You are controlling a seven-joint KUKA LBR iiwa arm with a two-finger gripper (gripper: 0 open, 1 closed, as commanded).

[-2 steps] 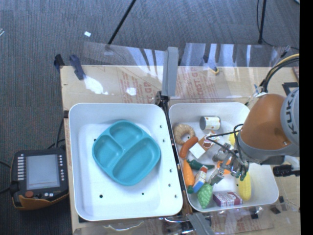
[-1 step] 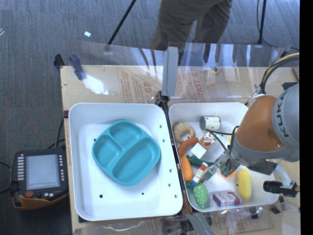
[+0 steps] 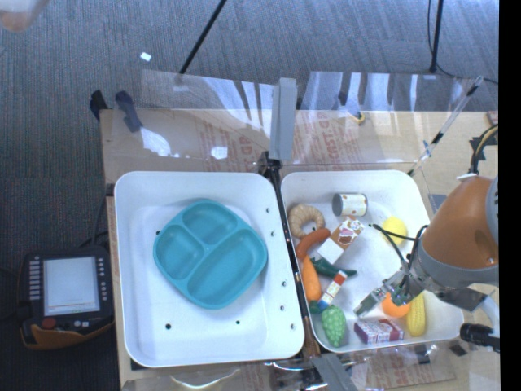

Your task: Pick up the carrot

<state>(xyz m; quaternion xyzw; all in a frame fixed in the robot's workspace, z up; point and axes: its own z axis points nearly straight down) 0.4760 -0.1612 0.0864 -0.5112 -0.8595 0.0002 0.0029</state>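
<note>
On the left side of the bench, a shallow white bin (image 3: 138, 316) is seen bearing a turquoise plastic plate with three compartments (image 3: 210, 253). To its right, a second shallow white bin (image 3: 407, 184) is crowded with toy food. Along this bin's left wall, the small orange plastic carrot (image 3: 310, 278) lies lengthwise, just below a reddish sausage-shaped piece (image 3: 313, 243) and a tan ring-shaped bagel (image 3: 306, 217), and above a green bumpy vegetable (image 3: 334, 325). A dark green piece (image 3: 332, 267) is pressed close against the carrot's right side. Further right, a yellow lemon (image 3: 395, 231) and a yellow corn cob (image 3: 416, 314) are found. The two-finger gripper (image 3: 376, 298) is poised low near the bin's right half, beside an orange round fruit (image 3: 396, 306), well apart from the carrot. Whether it is spread or closed cannot be told, and nothing is visibly held.

The reach toward the carrot is judged not yet made. A good grasp would likely be made across the carrot's narrow width, with the descent centred on its middle so that the bin wall and the neighbouring pieces are avoided.
</note>
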